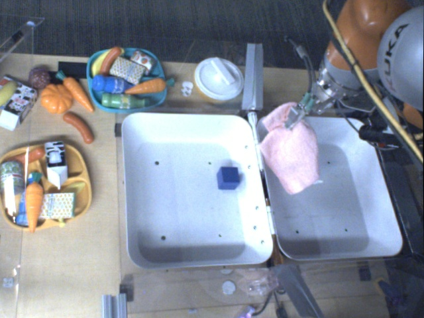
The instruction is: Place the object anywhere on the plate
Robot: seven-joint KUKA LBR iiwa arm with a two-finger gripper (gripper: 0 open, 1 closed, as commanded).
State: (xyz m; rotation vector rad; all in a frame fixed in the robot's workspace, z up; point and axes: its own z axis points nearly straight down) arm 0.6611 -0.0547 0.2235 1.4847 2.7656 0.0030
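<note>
A pink cloth (291, 152) hangs in the right bin (358, 230) near its left wall, its top corner pinched in my gripper (298, 113). The gripper is shut on that corner at the bin's far left corner, and the cloth droops down and slightly over the divider between the bins. A small blue cube (228, 177) lies near the middle of the left bin (165, 237). A yellow plate (81, 177) holding toy food sits on the bench at the far left. A round white and yellow dish (218, 79) stands behind the left bin.
A blue bowl (159, 98) of toy food stands at the back left, with loose toy carrots, a pumpkin (54, 98) and a sausage (79, 128) beside it. A metal bar (250, 78) rises behind the bins' divider. Cables run along the right of the arm.
</note>
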